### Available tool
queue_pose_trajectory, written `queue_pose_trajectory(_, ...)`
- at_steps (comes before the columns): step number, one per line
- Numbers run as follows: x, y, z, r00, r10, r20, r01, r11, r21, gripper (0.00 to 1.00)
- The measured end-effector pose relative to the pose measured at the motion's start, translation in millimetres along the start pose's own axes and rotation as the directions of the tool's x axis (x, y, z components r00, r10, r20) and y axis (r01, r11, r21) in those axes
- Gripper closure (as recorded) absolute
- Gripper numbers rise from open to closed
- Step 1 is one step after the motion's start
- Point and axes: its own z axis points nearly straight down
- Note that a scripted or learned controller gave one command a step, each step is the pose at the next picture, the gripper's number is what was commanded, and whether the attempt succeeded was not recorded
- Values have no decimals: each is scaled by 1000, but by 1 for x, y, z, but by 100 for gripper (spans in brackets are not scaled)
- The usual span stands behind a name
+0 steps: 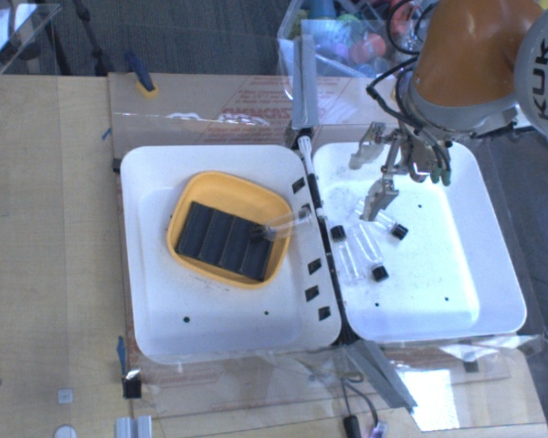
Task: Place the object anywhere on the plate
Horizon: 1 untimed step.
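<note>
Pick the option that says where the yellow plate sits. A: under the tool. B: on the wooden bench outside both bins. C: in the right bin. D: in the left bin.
D: the yellow plate lies inside the left bin, with a dark ridged slab on it, while the tool hangs over the right bin.

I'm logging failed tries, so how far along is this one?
Looks done: a dark slab lies on the yellow plate in the left bin, a clear tube at its rim. In hand: the claw hangs over the right bin. Left: small clear pieces there.
</note>
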Motion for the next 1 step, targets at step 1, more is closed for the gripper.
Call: queue_pose_trajectory(1, 37, -96, -56, 1000, 16, 1, -16, 1000, 2, 0)
